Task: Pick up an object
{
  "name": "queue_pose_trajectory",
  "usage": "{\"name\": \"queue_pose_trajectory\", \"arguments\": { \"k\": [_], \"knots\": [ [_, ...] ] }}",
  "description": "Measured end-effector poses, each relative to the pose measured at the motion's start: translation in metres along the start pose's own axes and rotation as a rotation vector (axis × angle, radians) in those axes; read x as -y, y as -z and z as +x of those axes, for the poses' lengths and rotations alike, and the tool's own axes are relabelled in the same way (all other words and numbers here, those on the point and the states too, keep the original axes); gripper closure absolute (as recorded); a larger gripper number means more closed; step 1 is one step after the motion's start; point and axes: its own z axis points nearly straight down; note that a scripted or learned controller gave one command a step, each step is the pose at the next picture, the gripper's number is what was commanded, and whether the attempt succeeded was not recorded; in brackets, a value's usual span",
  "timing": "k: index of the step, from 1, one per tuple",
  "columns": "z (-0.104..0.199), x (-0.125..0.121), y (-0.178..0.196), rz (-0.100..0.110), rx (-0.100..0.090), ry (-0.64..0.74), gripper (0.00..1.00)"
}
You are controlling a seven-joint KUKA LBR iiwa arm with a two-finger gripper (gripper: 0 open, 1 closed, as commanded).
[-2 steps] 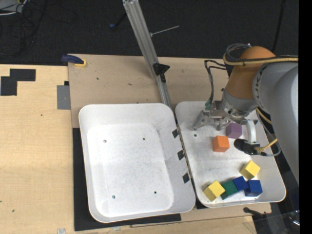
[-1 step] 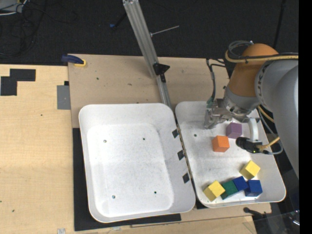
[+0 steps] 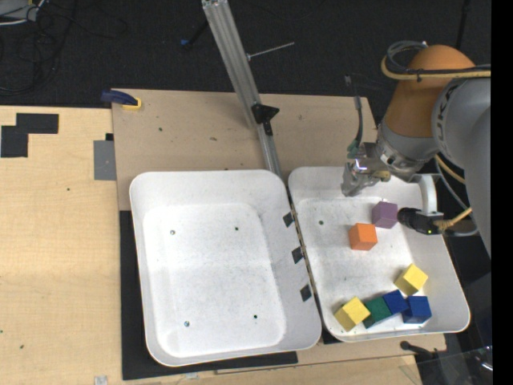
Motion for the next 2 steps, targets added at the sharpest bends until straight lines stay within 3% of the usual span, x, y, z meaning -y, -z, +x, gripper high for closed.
{"name": "queue_pose_trajectory", "arguments": {
  "k": [2],
  "knots": [
    [-0.007, 0.003, 0.073, 0.002, 0.0, -0.002, 1.0]
  ]
}}
